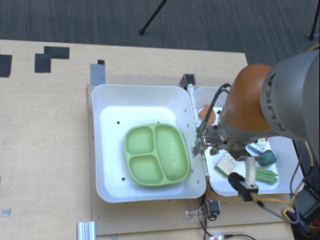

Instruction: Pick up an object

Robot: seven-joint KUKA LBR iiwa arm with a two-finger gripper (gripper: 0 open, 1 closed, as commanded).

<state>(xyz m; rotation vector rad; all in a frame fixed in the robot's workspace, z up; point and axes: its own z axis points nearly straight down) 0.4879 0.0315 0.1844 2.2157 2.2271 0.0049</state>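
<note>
Several small objects lay in the right bin (285, 184), and the arm (280, 99) hung over that bin's left half, close to the wall shared with the left bin (107, 149). Whether the gripper (220, 145) was parted or clenched could not be told; the wrist hid it. Nearest below it sat a yellow patterned piece (226, 165), toward the front edge. A green ridged toy (266, 175) lay further right, its long axis running along that front edge. A green divided plate (157, 154) filled the left bin's middle.

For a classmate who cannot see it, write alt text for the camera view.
A grey and orange arm reaches over the right bin, above small objects including a green toy and a teal piece. The left bin holds a green divided plate.
</note>
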